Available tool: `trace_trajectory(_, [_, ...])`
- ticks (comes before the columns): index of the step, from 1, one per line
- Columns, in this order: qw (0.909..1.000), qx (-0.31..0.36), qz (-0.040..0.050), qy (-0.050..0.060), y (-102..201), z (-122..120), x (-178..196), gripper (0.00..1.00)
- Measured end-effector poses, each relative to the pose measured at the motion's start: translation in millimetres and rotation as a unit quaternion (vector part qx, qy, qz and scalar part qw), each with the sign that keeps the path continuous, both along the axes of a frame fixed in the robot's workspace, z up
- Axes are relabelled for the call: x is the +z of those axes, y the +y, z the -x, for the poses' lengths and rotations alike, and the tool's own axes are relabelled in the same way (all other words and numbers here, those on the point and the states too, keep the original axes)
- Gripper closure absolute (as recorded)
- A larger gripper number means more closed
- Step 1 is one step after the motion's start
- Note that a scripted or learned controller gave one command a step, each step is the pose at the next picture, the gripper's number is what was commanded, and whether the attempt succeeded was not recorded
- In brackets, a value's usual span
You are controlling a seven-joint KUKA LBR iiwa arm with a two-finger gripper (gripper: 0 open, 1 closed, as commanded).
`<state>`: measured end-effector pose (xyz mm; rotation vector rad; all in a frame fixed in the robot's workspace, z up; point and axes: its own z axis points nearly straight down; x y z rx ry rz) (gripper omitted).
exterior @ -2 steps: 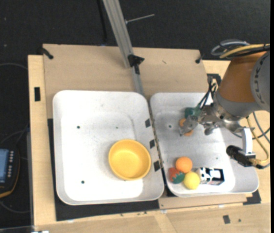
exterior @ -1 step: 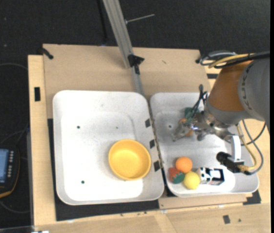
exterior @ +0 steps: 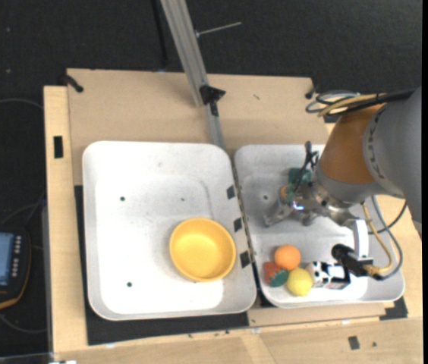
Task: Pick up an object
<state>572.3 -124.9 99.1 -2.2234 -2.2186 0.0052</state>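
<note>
Evenly and brightly lit from above. Near-overexposed white bins (exterior: 153, 173), faint glare on the yellow bowl (exterior: 202, 249). Short, soft shadows under the arm (exterior: 366, 150). Dark, murky floor beyond the desk (exterior: 123, 105). Soft, grainy throughout; small objects blurred.

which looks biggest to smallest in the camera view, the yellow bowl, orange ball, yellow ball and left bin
1. left bin
2. yellow bowl
3. orange ball and yellow ball: they look about alike, so no ranking between them.

No text, label or number is legible.
</note>
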Motion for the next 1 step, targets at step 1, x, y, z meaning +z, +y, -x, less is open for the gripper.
trace_trajectory(1, [1.0, -0.003, -0.0007, -0.003, -0.6, -1.5, 12.7, 1.0])
